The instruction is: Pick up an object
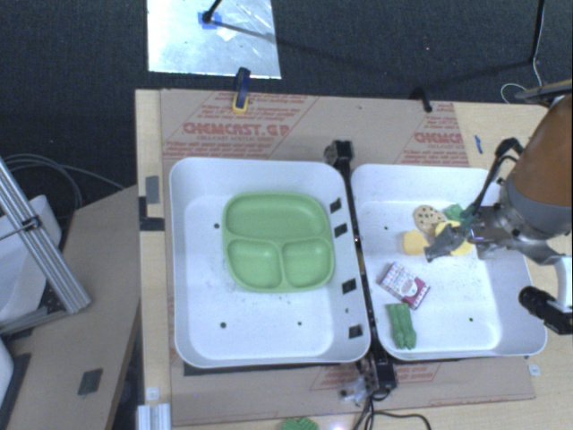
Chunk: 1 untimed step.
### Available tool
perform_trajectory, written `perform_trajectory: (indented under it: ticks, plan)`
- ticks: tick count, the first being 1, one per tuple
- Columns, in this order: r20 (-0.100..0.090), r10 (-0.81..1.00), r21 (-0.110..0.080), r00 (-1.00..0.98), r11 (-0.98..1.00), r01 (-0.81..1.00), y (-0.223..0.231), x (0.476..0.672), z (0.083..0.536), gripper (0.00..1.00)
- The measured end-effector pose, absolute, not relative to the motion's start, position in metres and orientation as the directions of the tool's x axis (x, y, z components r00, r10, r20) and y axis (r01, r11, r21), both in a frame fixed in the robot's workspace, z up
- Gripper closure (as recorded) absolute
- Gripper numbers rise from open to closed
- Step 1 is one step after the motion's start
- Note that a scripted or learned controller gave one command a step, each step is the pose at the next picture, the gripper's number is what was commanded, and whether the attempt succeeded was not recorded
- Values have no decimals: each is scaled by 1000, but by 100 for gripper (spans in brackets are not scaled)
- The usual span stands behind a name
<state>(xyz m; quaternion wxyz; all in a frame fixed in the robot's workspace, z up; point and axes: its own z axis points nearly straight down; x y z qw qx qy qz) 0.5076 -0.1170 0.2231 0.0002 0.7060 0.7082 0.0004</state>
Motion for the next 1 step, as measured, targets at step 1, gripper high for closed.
perform_trajectory:
  ticks: [1]
  plan:
    - [-3, 1000, 6, 1, -1, 1000, -188, 561, 140, 0]
